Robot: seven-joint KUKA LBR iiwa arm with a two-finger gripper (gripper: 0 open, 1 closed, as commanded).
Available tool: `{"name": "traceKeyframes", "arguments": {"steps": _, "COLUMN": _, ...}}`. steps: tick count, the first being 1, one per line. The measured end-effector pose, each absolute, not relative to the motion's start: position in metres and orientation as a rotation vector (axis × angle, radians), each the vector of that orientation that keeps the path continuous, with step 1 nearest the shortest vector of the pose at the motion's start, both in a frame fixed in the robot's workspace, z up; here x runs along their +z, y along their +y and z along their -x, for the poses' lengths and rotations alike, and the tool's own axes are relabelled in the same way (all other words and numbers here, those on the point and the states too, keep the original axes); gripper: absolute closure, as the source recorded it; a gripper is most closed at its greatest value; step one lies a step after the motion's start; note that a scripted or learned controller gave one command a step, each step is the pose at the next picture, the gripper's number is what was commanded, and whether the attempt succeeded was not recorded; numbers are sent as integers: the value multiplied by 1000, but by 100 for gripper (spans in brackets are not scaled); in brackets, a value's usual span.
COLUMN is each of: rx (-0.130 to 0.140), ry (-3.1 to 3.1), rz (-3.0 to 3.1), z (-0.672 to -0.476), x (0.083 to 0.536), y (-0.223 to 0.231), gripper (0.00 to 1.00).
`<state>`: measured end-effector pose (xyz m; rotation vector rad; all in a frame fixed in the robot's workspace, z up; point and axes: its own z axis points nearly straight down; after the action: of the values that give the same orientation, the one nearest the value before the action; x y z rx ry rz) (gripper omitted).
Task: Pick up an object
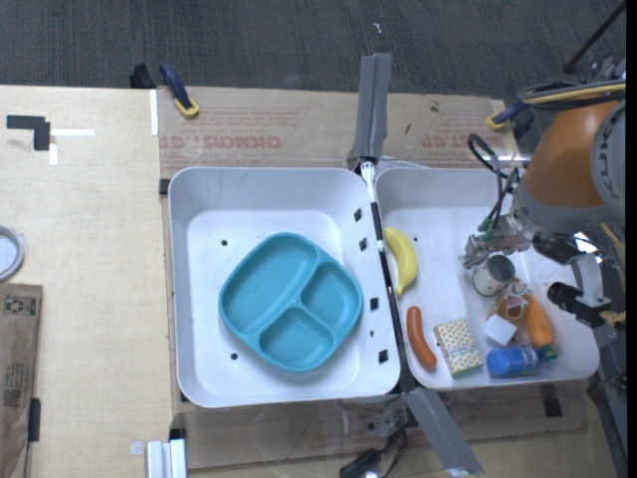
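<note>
Grey arm (572,167) from the right, wrist angled downward.

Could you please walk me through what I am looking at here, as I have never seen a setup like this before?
This is one picture from a camera fixed above a bench, looking down at a slant. The grey machine with the orange band on the right is a robot arm; its job is to pick up an object. Its end effector hangs over the right bin, above the far end of the group of items there, and the picture does not let me tell whether it grips anything. That bin holds a banana, a red sausage-shaped piece, a small patterned box, a blue bottle lying down, a carrot and a few small items too cluttered to name. The left bin holds a blue divided plate.
</note>
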<state>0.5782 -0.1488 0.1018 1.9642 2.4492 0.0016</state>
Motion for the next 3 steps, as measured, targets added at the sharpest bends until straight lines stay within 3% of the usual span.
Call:
{"name": "traceKeyframes", "arguments": {"steps": 1, "rx": 1, "ry": 2450, "rz": -1964, "z": -578, "x": 102, "y": -149, "gripper": 0}}
{"name": "traceKeyframes", "arguments": {"steps": 2, "rx": 1, "ry": 2457, "rz": -1954, "z": -659, "x": 93, "y": -160, "gripper": 0}}
{"name": "traceKeyframes", "arguments": {"steps": 3, "rx": 0, "ry": 2624, "rz": -1724, "z": -636, "x": 93, "y": -144, "gripper": 0}}
